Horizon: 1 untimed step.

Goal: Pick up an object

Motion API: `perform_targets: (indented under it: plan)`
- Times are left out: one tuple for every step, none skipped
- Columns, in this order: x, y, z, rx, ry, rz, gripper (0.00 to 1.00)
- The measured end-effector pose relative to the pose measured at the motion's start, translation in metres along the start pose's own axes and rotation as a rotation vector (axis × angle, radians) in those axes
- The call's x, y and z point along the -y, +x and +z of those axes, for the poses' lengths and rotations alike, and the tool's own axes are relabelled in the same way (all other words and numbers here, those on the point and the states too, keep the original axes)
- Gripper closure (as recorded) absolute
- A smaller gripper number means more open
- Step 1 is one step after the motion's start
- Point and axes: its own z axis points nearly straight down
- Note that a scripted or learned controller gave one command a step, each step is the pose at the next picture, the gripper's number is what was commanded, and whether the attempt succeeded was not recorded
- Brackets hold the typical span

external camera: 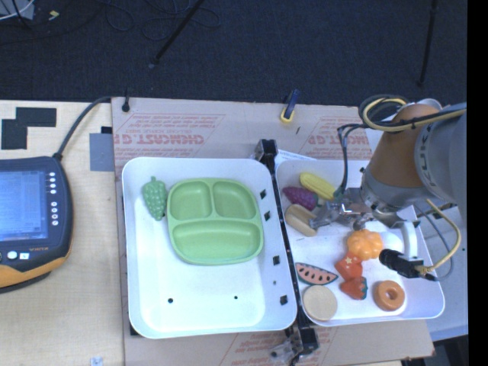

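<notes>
The right bin [427,307] holds several toy foods. At its back lie a yellow corn cob [316,184], a purple eggplant [300,197] and a tan bread roll [299,220]. An orange fruit [364,244], a red pepper [351,278], a watermelon slice [316,274], a round tan cookie [320,302] and a donut [390,295] lie nearer the front. My gripper [326,215] reaches in from the right, low over the bin. Its tip sits just right of the bread roll and below the corn. Nothing visibly hangs from it.
The left bin [145,296] carries a green divided plate [214,221] and a bunch of green grapes [154,197]. A tablet-like pendant [30,216] lies on the bench at far left. The arm's grey body and cables [412,166] cover the right bin's back right.
</notes>
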Motion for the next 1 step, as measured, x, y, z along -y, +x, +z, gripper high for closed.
perform_targets:
  plan:
    - [-0.0023, 0.0015, -0.0131, -0.004, -0.006, 0.002, 1.00]
